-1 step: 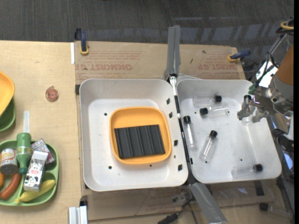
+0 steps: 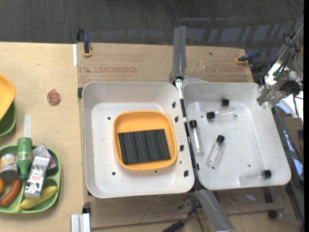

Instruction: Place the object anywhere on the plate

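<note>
While the gripper (image 2: 267,96), finger state indiscernible, hovers at the right bin's (image 2: 270,149) far-right rim, the nearest vial (image 2: 216,103) lies left of it.

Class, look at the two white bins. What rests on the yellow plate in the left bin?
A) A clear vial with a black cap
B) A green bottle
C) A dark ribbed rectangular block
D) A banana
C: the dark ribbed block lies flat on the yellow plate in the left bin; the clear vials lie in the right bin.
</note>
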Robot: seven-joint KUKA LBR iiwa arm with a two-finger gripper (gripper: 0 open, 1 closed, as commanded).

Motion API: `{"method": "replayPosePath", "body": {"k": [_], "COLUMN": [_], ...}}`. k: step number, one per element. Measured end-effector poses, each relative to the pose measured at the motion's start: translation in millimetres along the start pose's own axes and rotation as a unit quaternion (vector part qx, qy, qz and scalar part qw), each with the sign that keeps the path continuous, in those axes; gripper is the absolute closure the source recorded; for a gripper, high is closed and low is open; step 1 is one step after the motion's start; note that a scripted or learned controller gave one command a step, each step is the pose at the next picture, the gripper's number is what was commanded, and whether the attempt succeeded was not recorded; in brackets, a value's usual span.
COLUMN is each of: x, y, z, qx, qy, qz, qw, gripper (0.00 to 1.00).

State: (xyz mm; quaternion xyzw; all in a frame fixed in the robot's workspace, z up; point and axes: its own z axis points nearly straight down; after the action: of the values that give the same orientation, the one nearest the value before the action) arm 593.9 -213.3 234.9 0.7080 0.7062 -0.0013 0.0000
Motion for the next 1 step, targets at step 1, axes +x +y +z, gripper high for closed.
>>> {"method": "replayPosePath", "body": {"k": [1], "x": [10.9], "y": [44.8], "z": [-2.5], "qx": [-0.001], "qy": [0.000], "qz": [-0.135], "qw": [0.9909], "gripper": [1.00]}}
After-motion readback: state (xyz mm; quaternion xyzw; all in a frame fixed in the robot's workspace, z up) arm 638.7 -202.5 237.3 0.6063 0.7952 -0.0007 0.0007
